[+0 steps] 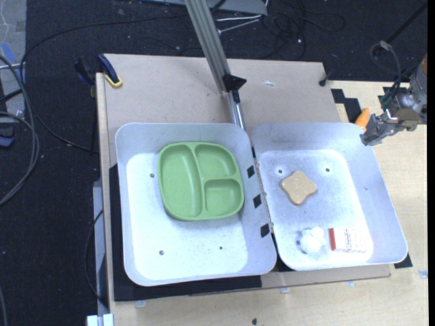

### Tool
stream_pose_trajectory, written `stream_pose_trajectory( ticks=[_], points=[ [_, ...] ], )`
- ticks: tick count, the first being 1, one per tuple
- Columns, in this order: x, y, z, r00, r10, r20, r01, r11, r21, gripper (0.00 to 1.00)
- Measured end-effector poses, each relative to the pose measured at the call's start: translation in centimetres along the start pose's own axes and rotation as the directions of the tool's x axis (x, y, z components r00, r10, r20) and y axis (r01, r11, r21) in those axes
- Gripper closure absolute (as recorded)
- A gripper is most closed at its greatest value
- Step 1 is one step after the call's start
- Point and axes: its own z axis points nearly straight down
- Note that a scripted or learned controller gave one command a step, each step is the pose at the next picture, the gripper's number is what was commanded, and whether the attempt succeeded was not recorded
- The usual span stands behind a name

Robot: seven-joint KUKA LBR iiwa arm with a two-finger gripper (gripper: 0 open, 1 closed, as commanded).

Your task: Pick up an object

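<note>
- Gripper (372, 138) of the grey arm hangs at the right side of the view, above the upper right rim of the right shallow white bin (380, 189); it appears small and dark, and whether it is spread or pressed together cannot be told.
- Nothing is seen in its grasp, and it is well apart from every object, so the task seems to be in the approach step: no pick is made yet.
- Three candidates lie in the right bin: a tan flat piece shaped like a slice of toast (298, 187) near the middle, a small white crumpled ball (312, 240) near the front edge, and a red and white small box (347, 240) just beside this ball.
- The left shallow white bin (136, 202) bears a green plastic plate with three compartments (201, 180), which lies flat in its upper part.
- The toast-shaped piece is probably the easiest target, because it lies alone with free space around it.
- The next move calls for travelling left and forward over the chosen object, then descending straight, with the object centred between the two sides of the pincer.
- The ball and the box lie close together, so a descent there may push one of them.
</note>
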Motion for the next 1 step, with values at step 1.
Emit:
stream_pose_trajectory(
  ticks=[1],
  points=[
    [4.45, 0.49, 0.97, 1.0, -0.004, -0.003, 0.004, 1.0, 0.007, 1.0]
  ],
)
